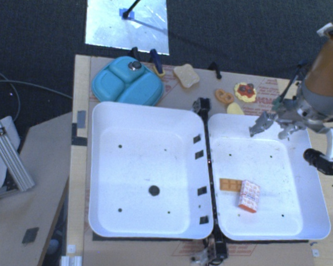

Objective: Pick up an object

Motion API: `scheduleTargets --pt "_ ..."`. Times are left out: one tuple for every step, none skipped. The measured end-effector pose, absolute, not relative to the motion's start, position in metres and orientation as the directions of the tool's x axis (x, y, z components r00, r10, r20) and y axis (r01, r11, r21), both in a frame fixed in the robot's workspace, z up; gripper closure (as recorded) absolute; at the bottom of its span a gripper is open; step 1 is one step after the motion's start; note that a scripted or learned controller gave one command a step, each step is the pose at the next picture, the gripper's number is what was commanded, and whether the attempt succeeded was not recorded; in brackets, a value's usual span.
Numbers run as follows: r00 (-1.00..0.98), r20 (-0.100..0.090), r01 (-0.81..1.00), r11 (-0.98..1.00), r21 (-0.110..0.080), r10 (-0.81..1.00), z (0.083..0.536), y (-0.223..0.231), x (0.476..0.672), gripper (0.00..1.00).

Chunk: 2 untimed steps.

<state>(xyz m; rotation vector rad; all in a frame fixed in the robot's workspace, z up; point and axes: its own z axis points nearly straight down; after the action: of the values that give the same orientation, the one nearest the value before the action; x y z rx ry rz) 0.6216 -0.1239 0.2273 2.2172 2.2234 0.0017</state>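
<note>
Camera view: gripper (pixel 273 126) open (empty), far from box (pixel 249 196) and wafer (pixel 230 185); adjacency risks a double grasp.

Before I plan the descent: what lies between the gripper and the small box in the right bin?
In the camera view, bare white bin floor separates the gripper from the small box; an orange waffle piece sits left of the box.
</note>
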Motion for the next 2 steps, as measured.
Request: scheduleTargets --pt "0.001 0.002 1.0 -0.001 -0.011 1.0 0.099 -0.129 0.574 0.0" --pt "0.001 0.0 1.0 -0.001 0.005 1.0 0.085 -0.187 0.594 0.0"
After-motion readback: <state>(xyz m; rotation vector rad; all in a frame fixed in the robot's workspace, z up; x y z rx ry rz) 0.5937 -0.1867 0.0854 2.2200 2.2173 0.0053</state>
